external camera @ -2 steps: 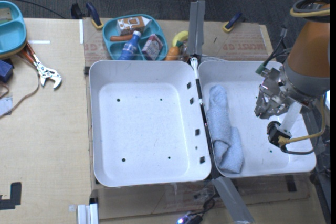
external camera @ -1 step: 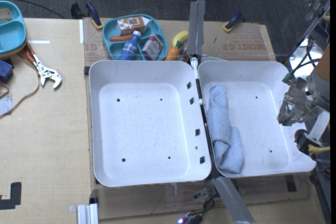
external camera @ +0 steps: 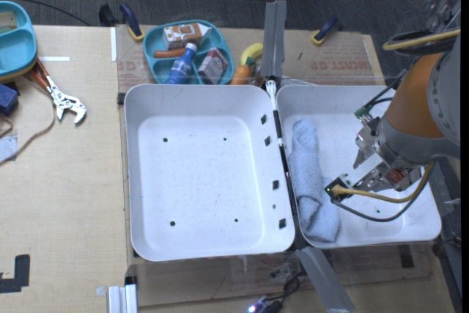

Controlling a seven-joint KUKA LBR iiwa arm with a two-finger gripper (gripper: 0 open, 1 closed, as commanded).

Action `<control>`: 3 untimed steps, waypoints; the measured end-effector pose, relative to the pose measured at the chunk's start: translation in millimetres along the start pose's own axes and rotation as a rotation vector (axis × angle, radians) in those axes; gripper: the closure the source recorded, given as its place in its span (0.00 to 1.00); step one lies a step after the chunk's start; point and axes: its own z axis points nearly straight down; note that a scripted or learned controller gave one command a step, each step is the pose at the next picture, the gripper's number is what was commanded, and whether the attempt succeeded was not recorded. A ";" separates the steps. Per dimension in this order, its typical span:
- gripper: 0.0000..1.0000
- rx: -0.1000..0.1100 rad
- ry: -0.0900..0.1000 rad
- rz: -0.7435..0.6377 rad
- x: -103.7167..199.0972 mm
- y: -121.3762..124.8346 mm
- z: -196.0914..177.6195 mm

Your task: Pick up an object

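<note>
Cloth [external camera: 308,171] is lying along the right bin's [external camera: 410,229] left wall, the gripper [external camera: 365,159] hovering just beside it — open or closed, I cannot tell — risking a miss by descending onto bare floor.

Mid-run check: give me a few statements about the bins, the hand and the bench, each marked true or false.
1. The wrench lies on the bench, left of the left bin. True.
2. The hand is over the right bin. True.
3. The pale blue cloth lies in the left bin. False: it lies in the right bin, along its left wall.
4. The teal tray sits inside the right bin. False: it stands on the bench beyond the left bin.
</note>
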 end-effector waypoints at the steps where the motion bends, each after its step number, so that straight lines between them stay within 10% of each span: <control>1: 1.00 -0.003 0.000 -0.234 10.6 105.8 -63.6; 2: 1.00 0.000 -0.002 -0.109 43.5 26.2 -4.0; 3: 1.00 -0.003 -0.001 -0.427 31.7 84.9 6.7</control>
